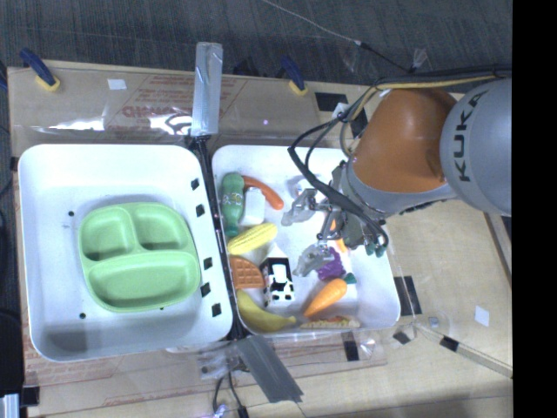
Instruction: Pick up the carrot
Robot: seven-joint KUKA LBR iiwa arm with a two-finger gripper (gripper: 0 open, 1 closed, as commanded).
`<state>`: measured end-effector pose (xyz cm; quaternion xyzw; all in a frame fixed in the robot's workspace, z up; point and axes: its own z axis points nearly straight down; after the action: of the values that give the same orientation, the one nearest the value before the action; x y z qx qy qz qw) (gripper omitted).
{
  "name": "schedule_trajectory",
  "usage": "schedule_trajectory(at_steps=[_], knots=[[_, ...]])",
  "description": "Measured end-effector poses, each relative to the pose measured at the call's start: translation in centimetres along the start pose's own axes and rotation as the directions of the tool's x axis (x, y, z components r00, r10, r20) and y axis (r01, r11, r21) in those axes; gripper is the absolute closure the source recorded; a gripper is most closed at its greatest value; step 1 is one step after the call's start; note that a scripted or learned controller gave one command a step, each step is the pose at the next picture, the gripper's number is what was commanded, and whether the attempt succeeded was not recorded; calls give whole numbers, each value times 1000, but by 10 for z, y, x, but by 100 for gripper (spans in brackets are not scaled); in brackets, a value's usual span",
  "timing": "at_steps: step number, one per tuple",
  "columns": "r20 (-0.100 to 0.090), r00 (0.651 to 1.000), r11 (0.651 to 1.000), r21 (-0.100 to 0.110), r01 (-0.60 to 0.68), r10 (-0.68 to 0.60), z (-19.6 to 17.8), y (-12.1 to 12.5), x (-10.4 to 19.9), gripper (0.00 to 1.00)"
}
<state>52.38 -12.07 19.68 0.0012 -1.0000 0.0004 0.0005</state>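
Observation:
The carrot (323,298), orange with a green top, lies tilted near the front right of the right bin (379,296). My gripper (308,231) hangs over the middle of that bin, just behind the carrot and apart from it. Its two silver fingers (302,205) are spread wide, open, with nothing between them. A purple toy vegetable (332,267) sits between the nearer finger and the carrot's green top.
The right bin also holds a green bottle-shaped toy (231,198), an orange-red pepper (265,192), corn (252,236), a waffle (247,274), a black-and-white block (278,282) and a banana (264,317). A green divided plate (137,255) sits in the left bin (43,190).

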Motion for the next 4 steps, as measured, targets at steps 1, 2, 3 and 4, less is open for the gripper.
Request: schedule_trajectory(at_steps=[1, 2, 3, 4], knots=[[2, 981, 981, 0, 193, -193, 31, -69, -15, 0], [1, 994, 994, -2, 113, -113, 106, -79, -45, 0], [5, 993, 993, 0, 120, -120, 94, -78, -47, 100], [4, 993, 993, 0, 122, -122, 94, -78, -47, 0]])
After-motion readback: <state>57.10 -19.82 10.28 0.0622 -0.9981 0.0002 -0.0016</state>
